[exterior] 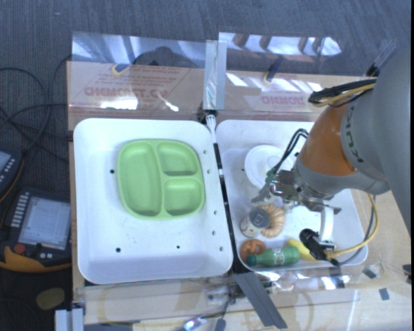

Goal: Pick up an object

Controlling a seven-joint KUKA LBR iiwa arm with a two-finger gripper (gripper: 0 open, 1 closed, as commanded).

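My gripper point(274, 190) hangs low in the right bin point(352, 254), near its middle. Right below it and a little to the left lies a tan ring-shaped pastry point(270, 221) with a grey round piece point(259, 218) on it. A white round cup point(261, 163) sits just behind the gripper. Along the bin's front edge lie a small orange object point(252, 247), a green bottle point(277, 256) and a yellow piece point(305, 251). The arm's orange band point(331, 143) covers the bin's back right part.
The left bin point(96, 254) holds a green divided plate point(161, 178) near its middle. A ridge point(221, 185) separates the two bins. Tablets and cables lie on the floor at the far left point(41, 219).
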